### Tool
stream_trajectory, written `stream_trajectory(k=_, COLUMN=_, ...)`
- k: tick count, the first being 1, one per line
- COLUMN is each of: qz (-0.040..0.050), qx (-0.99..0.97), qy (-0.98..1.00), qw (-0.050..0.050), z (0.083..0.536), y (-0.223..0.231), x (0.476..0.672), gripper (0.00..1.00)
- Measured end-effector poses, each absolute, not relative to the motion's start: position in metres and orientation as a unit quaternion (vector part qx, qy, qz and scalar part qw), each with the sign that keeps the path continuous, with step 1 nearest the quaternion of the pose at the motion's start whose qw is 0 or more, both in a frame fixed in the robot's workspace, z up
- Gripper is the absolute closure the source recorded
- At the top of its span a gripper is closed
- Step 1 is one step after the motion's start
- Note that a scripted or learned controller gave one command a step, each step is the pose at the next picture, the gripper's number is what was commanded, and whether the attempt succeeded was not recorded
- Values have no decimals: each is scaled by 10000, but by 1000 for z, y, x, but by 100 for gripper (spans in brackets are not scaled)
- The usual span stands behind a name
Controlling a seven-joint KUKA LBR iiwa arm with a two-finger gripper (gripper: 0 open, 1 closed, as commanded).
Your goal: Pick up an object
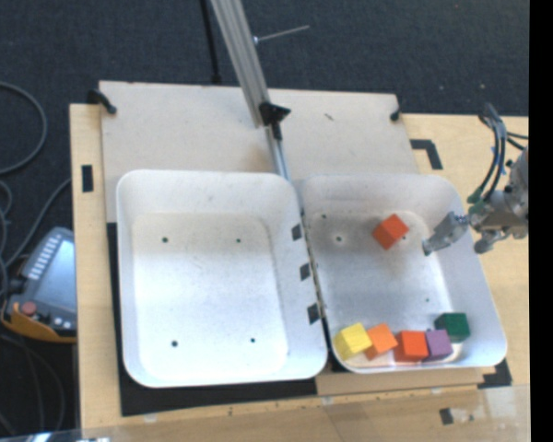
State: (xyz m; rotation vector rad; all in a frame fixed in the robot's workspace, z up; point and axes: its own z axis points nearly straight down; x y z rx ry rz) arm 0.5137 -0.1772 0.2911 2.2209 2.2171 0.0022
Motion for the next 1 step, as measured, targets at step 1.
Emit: stream_trajectory(k=1, qz=-8, qx=7058, qy=7084, qw=9, z=240, y=-197, x=597, gripper=0)
